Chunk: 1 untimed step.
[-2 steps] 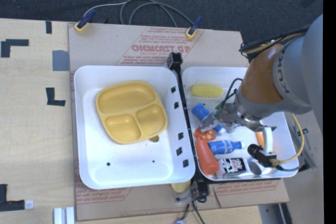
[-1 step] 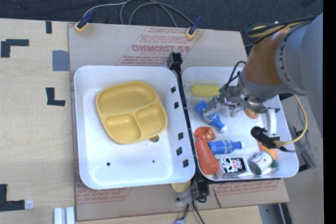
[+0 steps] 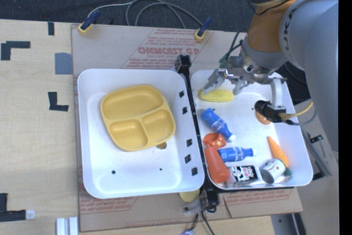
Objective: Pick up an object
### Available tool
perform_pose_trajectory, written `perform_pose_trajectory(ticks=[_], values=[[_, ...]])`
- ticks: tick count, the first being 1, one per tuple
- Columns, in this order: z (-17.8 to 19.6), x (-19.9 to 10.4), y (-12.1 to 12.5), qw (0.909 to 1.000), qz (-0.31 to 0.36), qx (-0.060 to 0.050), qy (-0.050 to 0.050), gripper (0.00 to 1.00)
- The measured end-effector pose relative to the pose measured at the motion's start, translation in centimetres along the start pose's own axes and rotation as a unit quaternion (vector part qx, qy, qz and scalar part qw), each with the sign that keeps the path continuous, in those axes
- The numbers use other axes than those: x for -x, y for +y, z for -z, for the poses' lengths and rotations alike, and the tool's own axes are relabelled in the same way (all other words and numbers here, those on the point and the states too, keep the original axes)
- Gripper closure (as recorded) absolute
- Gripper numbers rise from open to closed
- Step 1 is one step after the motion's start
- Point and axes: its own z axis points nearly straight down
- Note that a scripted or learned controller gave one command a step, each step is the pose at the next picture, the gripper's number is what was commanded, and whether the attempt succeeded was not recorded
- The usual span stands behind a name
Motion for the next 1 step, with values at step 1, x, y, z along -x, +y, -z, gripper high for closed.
perform_pose_trajectory(ticks=[1], values=[[-0.57, -0.77, 1.29, 1.0, -0.002, -0.005, 0.0, 0.0]])
